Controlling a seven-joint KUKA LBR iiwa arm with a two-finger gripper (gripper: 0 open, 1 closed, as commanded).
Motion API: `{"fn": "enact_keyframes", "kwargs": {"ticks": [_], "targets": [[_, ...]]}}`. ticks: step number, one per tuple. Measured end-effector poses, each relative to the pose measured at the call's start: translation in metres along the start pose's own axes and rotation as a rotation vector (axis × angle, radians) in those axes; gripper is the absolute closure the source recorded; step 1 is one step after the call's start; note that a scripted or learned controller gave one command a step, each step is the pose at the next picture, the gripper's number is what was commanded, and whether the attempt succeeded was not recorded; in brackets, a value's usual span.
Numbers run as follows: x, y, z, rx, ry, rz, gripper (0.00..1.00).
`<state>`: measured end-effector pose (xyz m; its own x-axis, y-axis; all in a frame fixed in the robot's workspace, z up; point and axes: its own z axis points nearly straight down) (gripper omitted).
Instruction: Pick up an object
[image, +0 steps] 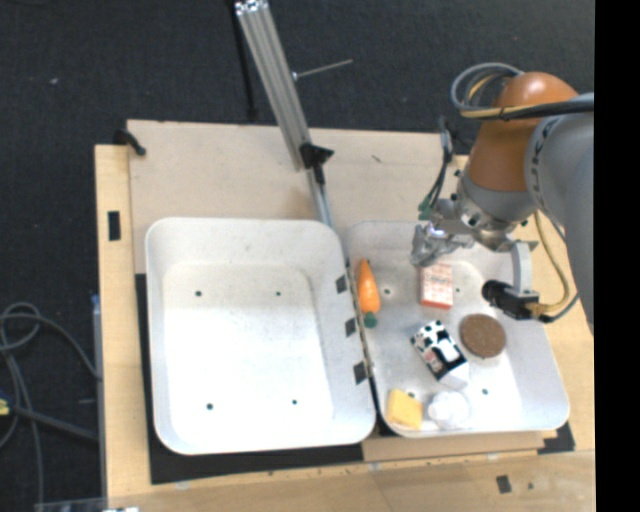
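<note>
The right bin holds several small objects. An orange carrot lies by its left wall. A pink and white packet lies near the middle, with a brown round disc and a black and white object below it. A yellow block and a white round piece sit at the front. My gripper hangs over the bin's back part, just above the pink packet's top edge. Nothing shows between its fingers.
The left bin sits beside the right one, sharing a middle wall with black clips. A slanted metal rail rises from behind the bins. A black cable connector hangs at the arm's side over the right bin.
</note>
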<state>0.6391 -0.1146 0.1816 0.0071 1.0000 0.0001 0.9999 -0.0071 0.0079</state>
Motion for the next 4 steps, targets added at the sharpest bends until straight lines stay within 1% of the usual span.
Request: {"fn": "enact_keyframes", "kwargs": {"ticks": [1, 2, 3, 4], "targets": [[-0.001, 0.002, -0.055, 0.000, -0.001, -0.009, 1.00], [0.041, -0.022, -0.064, 0.007, 0.002, -0.014, 1.00], [0.085, -0.047, -0.056, 0.008, 0.000, -0.012, 1.00], [0.142, -0.071, -0.055, 0.008, 0.001, -0.014, 1.00]]}}
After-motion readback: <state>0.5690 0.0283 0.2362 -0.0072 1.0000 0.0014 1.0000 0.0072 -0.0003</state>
